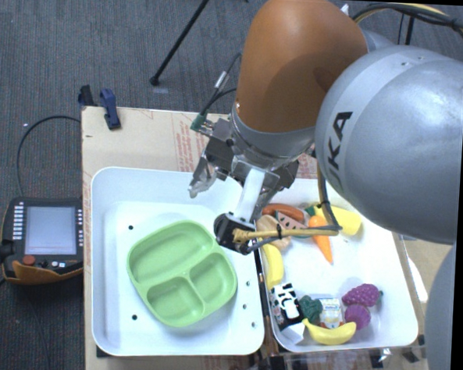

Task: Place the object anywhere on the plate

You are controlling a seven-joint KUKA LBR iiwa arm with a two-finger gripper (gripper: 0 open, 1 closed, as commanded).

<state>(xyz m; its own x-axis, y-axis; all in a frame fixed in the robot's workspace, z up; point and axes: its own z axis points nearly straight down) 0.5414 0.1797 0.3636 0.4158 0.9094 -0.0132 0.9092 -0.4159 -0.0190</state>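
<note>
Grey fingers [200, 175], open or shut?
- I read them as pinched together, over the far rim of the green plate [181, 273]. A toy banana [272, 262] lies just right of the plate, with the carrot [323, 242] and purple grapes [360, 301] farther right.

Below the grey claw [201, 180] is a pale green plate [180, 275] in a white bin [105, 212]. Right of the claw are an orange carrot [325, 245], purple grapes [361, 296], a yellow banana [330, 333] and a black-and-white patterned box [285, 302]. The tabletop [140, 139] is light brown.
</note>
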